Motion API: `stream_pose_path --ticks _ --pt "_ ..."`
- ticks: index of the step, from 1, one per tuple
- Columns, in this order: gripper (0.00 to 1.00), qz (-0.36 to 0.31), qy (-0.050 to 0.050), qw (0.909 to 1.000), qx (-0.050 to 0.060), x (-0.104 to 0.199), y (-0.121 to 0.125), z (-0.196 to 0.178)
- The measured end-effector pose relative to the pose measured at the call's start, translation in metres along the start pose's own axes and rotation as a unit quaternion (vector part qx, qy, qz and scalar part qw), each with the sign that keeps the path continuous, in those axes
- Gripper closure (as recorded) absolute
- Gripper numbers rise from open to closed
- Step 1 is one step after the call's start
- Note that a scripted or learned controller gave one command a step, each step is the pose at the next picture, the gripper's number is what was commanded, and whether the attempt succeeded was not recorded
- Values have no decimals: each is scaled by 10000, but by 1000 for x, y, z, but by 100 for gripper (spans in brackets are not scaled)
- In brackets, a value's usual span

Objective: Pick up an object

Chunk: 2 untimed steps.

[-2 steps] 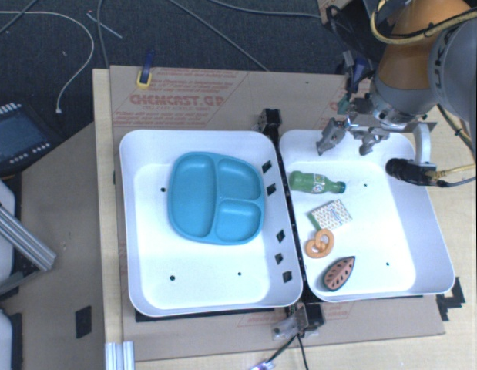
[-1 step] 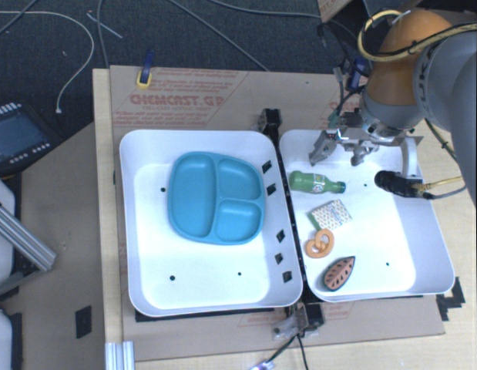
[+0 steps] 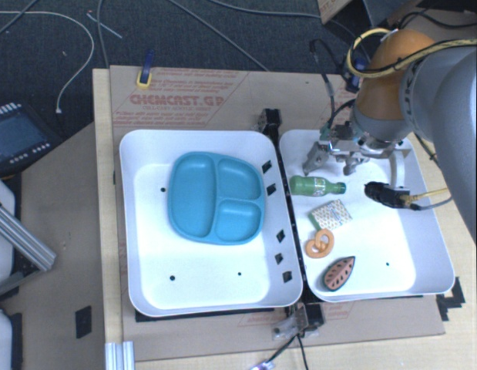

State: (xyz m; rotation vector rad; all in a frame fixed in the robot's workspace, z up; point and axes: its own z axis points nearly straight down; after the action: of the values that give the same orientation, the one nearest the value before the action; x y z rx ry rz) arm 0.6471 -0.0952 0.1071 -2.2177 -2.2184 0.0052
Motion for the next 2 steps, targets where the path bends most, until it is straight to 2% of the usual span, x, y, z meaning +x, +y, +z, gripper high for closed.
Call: stream_pose_path --ticks 1,2 --pt "0 -2 -1 10000 -9 1 0 23" --pt "100 0 2 10000 -30 1 1 10"
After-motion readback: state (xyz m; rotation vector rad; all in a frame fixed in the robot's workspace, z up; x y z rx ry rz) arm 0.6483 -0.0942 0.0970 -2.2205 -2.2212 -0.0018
